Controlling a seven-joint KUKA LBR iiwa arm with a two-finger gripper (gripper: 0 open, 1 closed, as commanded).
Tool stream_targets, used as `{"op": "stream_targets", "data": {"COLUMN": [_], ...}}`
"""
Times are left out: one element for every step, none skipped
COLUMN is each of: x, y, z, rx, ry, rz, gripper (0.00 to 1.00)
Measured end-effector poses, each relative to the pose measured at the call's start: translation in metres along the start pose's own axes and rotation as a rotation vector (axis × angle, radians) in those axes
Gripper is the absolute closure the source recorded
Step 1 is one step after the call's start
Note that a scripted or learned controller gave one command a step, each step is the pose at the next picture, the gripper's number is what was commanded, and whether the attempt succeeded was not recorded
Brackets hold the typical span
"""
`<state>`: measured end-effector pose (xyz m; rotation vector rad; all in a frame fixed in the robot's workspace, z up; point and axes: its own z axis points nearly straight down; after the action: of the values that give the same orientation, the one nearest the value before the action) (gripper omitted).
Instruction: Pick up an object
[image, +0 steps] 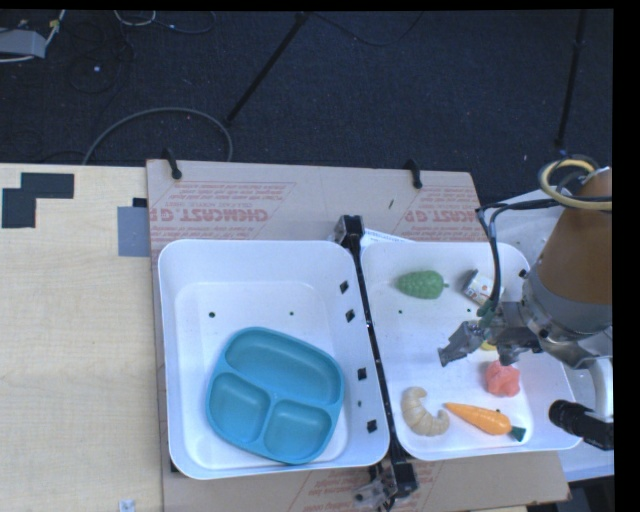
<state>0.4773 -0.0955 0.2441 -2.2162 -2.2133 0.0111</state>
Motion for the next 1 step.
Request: {"op": "stream_targets", "data": {"x": [-0.0003], "y": [0.0018], "z": [-0.0045], "rx": [-0.010], "ry": [-0.002], "rz": [-0.002], "gripper": [0.00]}}
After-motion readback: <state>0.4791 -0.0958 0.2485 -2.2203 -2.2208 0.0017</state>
